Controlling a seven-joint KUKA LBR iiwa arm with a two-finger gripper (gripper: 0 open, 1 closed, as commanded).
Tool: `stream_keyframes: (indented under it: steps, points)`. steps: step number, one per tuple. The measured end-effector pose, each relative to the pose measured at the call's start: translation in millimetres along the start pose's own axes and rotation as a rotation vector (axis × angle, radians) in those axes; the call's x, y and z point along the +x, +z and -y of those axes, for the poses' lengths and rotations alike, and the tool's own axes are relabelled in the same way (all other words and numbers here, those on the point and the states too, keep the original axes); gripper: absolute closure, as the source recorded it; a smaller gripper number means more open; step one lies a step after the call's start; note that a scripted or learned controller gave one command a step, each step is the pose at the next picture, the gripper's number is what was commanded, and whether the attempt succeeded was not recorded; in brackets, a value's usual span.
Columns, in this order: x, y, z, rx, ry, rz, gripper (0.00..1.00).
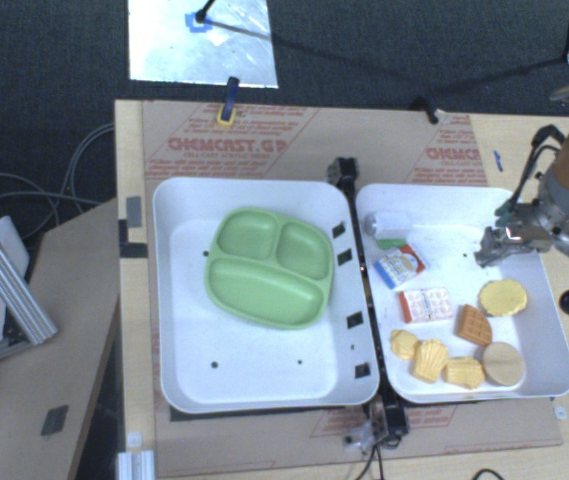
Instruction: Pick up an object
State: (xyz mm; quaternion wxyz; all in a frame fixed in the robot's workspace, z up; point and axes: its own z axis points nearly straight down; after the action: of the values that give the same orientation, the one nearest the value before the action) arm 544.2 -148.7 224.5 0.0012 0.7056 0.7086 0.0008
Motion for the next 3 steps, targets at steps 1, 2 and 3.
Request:
stream_keyframes:
  steps: [1,2,3]
  points:
    - [39.5,-5.7,-39.3,-0.002,-0.005,-0.001,1.00]
    - [88.5,-13.0,-63.0,-0.003,-0.006,-0.002,1.00]
    - [125.1,-1.7,-91.3,-0.002,-0.004,-0.001,1.00]
